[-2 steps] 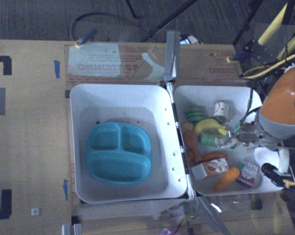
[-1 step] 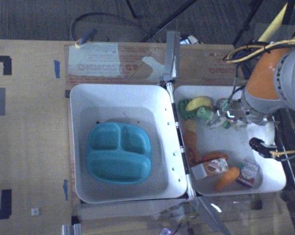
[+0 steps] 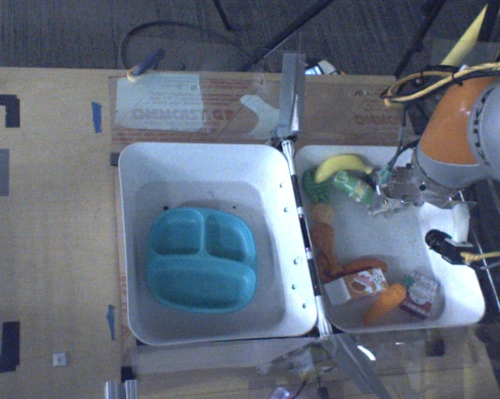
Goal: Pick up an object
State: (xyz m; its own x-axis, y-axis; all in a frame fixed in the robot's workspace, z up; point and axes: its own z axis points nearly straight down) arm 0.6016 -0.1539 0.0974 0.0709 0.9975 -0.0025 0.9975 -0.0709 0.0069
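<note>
Lowest in my view, at the front of the right bin (image 3: 470,302), lie a carrot (image 3: 384,303), a small carton with a red and white label (image 3: 357,286) just to its left, and a dark red packet (image 3: 420,293) just to its right. Behind the carton a reddish sausage-like piece (image 3: 360,267) lies roughly crosswise, and an orange-brown piece (image 3: 322,243) runs along the bin's left wall. My jaws (image 3: 389,199) hang over the back half of this bin, reaching in from the right below my orange-banded wrist (image 3: 451,131); whether they are spread or pressed together I cannot tell, as they are small and blurred. Just to their left, close against them, lies a pale green item (image 3: 353,187), too blurred to name. Behind it rests a banana (image 3: 341,166), yellow and curved, its long axis running left to right, with the left end dipping toward the front. At that end is a dark green leafy thing (image 3: 315,189), near the wall. I cannot see anything between my jaws. The carrot is well apart from them, orange and tapered, lying on a slant with its thick end up to the right. The left bin (image 3: 142,223) holds a teal divided plate (image 3: 202,258). Both bins sit on the wooden bench (image 3: 51,223).
</note>
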